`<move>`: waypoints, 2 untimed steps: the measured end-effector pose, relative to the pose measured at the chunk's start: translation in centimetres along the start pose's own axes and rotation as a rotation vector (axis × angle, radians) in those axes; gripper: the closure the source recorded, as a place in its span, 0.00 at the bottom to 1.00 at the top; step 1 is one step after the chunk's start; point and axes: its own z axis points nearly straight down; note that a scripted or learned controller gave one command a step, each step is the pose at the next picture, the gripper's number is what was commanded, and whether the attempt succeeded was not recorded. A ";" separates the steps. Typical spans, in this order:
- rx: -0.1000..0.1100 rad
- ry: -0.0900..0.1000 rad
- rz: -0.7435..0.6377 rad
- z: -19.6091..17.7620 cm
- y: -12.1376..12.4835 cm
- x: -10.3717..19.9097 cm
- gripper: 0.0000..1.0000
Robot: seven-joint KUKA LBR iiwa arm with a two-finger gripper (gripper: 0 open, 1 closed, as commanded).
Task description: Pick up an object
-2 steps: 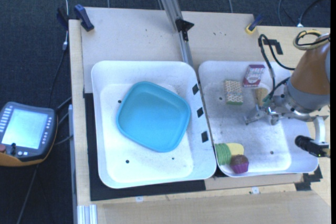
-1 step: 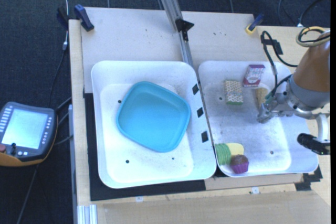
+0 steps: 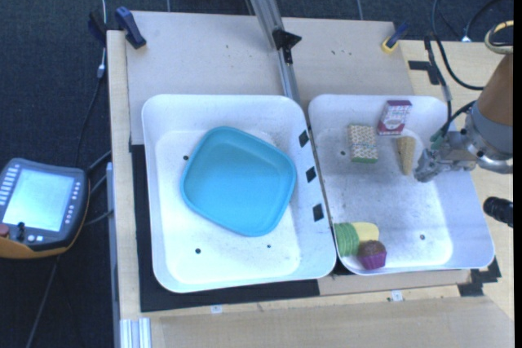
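while the gripper (image 3: 427,167) hangs low by the right bin's (image 3: 465,244) right wall, i cannot tell how its jaws stand. just left of it lies a tan wedge (image 3: 405,154), then a speckled block (image 3: 362,143); a red carton (image 3: 395,116) sits farther back. open floor spreads nearer, to the yellow-green piece (image 3: 353,235) and purple piece (image 3: 373,255) at the near left corner. a blue plate (image 3: 238,180) covers the left bin (image 3: 163,114).

Wide free floor in the middle of the right bin (image 3: 457,244), open from above. Blocked at its far side by a red carton (image 3: 395,116), a checkered block (image 3: 362,143) and a yellow cone (image 3: 405,154) close together. Blocked at the near left corner by a green-yellow piece (image 3: 352,235) touching a purple one (image 3: 373,255). Left bin (image 3: 163,175) mostly covered by a blue plate (image 3: 238,180).
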 end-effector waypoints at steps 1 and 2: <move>0.001 0.000 0.000 -4.3 -0.1 -0.2 1.00; 0.000 0.000 0.000 -9.6 0.1 -0.3 1.00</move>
